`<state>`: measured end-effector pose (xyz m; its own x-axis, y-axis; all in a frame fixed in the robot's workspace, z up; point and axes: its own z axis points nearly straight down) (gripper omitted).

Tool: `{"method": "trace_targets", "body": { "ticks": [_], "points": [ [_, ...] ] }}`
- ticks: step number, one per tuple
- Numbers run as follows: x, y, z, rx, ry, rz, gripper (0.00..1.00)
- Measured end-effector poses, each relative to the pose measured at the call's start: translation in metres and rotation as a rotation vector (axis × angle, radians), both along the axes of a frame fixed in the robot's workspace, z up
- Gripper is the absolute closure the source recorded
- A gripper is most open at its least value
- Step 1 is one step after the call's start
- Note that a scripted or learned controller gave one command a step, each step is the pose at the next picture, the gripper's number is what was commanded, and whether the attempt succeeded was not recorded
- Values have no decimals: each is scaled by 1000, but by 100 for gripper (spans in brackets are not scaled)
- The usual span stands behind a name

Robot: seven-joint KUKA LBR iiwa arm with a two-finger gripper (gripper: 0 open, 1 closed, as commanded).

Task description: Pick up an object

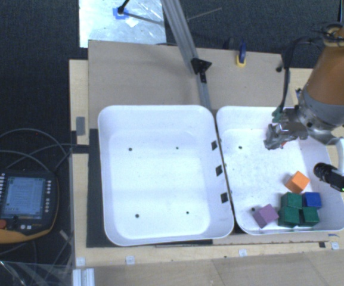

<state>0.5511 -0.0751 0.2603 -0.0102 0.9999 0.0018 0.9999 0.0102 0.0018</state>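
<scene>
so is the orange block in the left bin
No, the orange block lies in the right bin, near the green blocks.

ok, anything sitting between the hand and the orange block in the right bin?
No. In the camera view, the stretch from the hand down to the orange block is bare white bin floor.

Arm (337, 70): one unit, broad orange band over a grey wrist housing. Black cable (287, 70) looped along its left side. Tool (275, 137): grey metal, compact. White bracket with a black cylindrical fitting attached below the wrist.
</scene>
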Motion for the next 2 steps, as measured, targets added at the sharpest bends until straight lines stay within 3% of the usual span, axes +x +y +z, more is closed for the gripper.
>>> {"method": "trace_targets", "body": {
  "ticks": [2],
  "points": [
    [-28,93,-22,1,2,-1,100]
  ]
}}
